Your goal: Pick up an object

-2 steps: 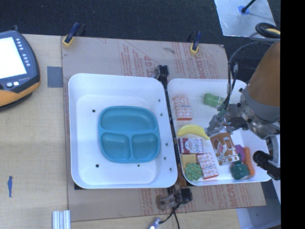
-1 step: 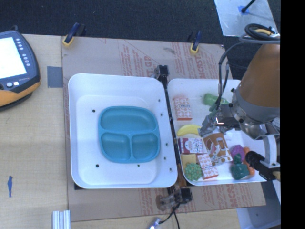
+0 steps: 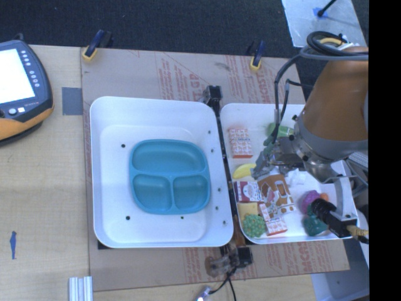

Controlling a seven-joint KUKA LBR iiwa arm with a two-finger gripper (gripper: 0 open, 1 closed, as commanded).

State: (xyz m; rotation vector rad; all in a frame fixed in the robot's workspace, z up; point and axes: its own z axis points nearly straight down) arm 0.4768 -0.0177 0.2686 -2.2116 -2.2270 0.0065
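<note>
packet (image 3: 276,193): brown and white, long axis slanting toward the bin's near edge
gripper (image 3: 270,160): over right bin (image 3: 241,111), grip cannot be told
left bin (image 3: 100,168): holds blue tray (image 3: 169,175)

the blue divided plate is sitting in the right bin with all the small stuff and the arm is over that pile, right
Not quite. The camera view shows the blue divided plate alone in the left bin, not the right one. The small stuff, such as the little packets and a purple piece, is in the right bin, and the arm is over that pile.
</note>
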